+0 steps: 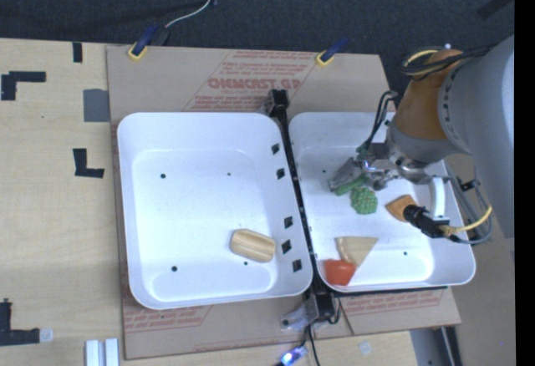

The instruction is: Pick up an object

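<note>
Cardboard-covered bench, two white bins side by side.

Camera view: gripper [358, 179] low in right bin [322, 147], right above green floret [364, 202], possibly touching. Claw apart or together: cannot tell. Orange piece [399, 207], beige wedge [357, 248] and red piece [338, 271] nearby. Tan roll [252, 245] alone in left bin [192, 180].

Judgement: centre over floret, descend straight, clamp, lift slowly, avoid nudging orange piece.

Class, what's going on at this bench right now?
A grey robot arm reaches in from the right, its gripper low over the right bin, beside a green piece. Nothing is visibly held. An orange piece, a pale wedge and a red piece lie in that bin; a tan roll lies in the left bin.
</note>
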Controlling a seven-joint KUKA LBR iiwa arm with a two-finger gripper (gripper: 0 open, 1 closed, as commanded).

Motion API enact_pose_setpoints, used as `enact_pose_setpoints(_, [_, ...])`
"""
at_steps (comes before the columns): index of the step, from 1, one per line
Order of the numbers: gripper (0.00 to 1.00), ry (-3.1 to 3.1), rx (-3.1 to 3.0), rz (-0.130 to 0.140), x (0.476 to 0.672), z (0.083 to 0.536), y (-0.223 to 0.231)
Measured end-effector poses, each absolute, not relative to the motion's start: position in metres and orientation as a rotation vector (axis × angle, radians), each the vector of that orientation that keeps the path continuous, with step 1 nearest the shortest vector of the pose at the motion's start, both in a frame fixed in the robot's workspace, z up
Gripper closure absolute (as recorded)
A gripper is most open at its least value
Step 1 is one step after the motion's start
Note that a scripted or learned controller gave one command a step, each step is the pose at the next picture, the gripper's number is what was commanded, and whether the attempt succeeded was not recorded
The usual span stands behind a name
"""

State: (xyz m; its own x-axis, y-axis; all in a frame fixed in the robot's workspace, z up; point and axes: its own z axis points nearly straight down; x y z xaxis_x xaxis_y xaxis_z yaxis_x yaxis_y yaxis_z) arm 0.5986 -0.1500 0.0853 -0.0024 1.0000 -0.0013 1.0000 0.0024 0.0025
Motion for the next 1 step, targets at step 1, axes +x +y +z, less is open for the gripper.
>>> enact_pose_setpoints(1, [1.0, 2.221, 2.216, 0.001, 0.5976, 0.0956, -0.15])
